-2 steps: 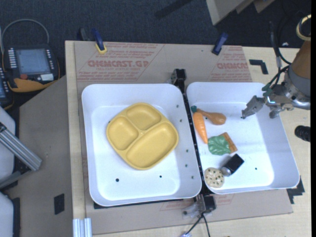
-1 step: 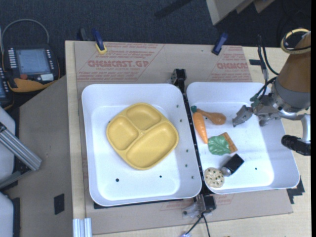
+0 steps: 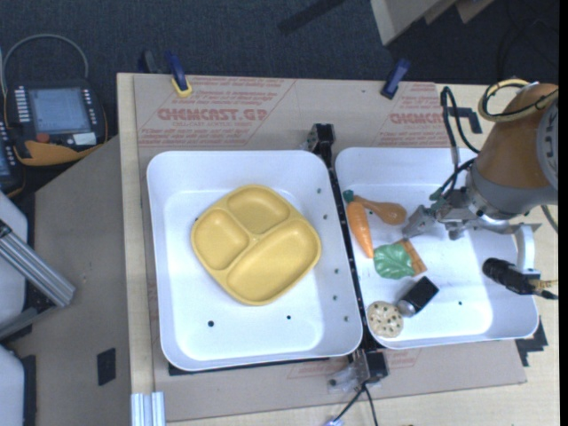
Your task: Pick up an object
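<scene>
The right bin [image 3: 461,322] holds several toy items. An orange carrot [image 3: 359,227] lies along its left wall, with a tan drumstick [image 3: 383,209] beside it. Below them sit a green leafy piece with an orange edge [image 3: 395,260], a black block with a silver end [image 3: 417,295] and a round speckled cookie [image 3: 385,319]. My gripper [image 3: 437,224] hangs over the middle of this bin, just right of the drumstick and above the green piece. It stands open with nothing between its fingers.
The left bin [image 3: 177,238] carries a yellow divided plate [image 3: 256,243]. The arm's orange band [image 3: 513,140] and cables [image 3: 454,127] cover the right bin's far right corner. A black part of the arm [image 3: 508,275] overhangs the right wall.
</scene>
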